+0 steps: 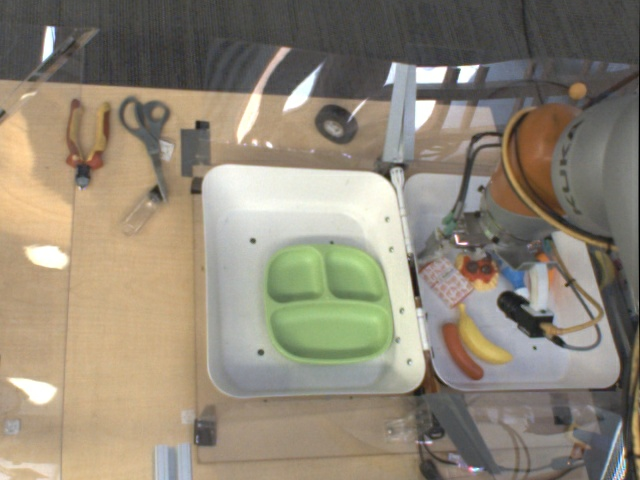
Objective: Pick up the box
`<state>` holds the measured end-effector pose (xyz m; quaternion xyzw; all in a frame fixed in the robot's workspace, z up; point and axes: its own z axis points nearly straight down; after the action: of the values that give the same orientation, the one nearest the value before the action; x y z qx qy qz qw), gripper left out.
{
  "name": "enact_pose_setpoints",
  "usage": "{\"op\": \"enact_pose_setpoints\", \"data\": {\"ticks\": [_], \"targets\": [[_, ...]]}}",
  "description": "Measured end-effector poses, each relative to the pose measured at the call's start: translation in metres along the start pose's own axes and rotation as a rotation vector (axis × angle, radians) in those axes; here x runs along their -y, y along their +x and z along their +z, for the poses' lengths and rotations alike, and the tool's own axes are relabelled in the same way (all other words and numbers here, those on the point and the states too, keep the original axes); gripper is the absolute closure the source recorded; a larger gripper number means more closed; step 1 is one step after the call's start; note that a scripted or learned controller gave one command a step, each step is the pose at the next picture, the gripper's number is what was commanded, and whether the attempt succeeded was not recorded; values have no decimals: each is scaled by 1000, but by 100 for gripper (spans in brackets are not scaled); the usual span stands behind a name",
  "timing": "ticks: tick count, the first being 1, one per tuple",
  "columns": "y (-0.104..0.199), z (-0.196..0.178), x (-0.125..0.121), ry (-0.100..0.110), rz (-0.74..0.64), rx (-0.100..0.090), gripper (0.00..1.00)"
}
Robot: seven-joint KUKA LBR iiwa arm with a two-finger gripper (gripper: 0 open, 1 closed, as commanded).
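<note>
wooden bench (120, 308), two white bins. the arm (585, 163) hangs over the right bin (590, 368), hiding its gripper, so its state can't be told. the small patterned box (447, 282) lies flat at the bin's left side, beside banana (483, 340) and hot dog (461, 352). nothing lifted yet; the whole pick remains.

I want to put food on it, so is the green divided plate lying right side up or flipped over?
Right side up. The green plate lies flat in the left bin, its three hollow sections facing up.
</note>
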<state>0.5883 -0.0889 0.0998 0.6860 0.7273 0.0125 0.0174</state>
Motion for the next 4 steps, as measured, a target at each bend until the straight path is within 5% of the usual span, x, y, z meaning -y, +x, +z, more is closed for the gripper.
{"op": "enact_pose_setpoints", "data": {"ticks": [1,2,4], "targets": [[5,-1,33,-3,-101,3,0],[3,-1,38,-3,69,0,0],[4,-1,48,-1,83,5,0]]}}
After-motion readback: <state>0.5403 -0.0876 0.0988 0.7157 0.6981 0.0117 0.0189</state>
